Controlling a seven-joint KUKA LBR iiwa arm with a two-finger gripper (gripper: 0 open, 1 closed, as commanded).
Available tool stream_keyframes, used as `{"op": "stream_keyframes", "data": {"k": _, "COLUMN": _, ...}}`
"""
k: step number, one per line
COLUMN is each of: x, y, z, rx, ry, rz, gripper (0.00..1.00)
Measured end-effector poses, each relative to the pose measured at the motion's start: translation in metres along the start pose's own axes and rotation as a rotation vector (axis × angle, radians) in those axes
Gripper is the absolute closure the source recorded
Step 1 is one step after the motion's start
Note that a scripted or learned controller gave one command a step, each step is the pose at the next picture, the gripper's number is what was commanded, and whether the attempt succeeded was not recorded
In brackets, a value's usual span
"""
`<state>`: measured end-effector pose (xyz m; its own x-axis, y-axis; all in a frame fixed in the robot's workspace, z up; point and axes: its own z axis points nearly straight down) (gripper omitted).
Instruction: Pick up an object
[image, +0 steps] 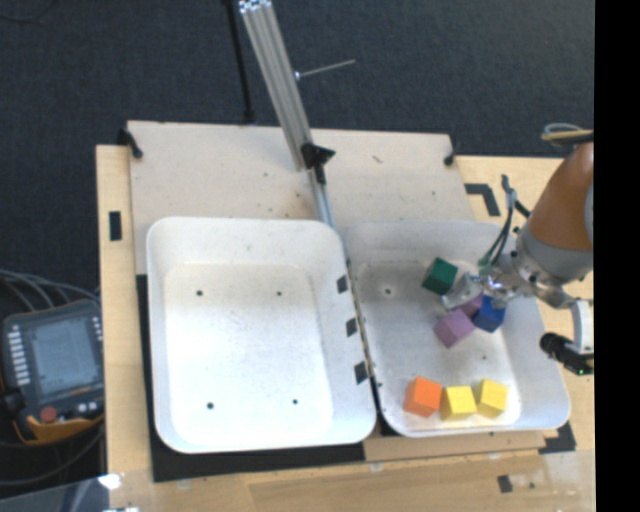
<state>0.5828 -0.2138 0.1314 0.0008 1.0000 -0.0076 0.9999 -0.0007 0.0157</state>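
On the tabletop (118, 300) the left bin (170, 250) lies bare; the right bin (385, 255) holds an orange block (423, 396) and two yellow blocks (460, 402) along its near wall, a green block (440, 276) and a purple block (455, 327) mid-bin; the tool (484, 296) sits low beside a blue block (489, 316), grip state impossible to tell; centre squarely over one block, clear of neighbours, before lifting.

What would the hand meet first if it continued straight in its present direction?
Probably the purple cube, just beyond the hand, though depth is unclear and the blue cube sits right beside it.
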Motion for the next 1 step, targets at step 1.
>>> {"op": "stream_keyframes", "data": {"k": 1, "x": -0.0011, "y": 0.0027, "z": 0.0026, "rx": -0.007, "ry": -0.003, "rz": 0.000, "gripper": 0.00}}
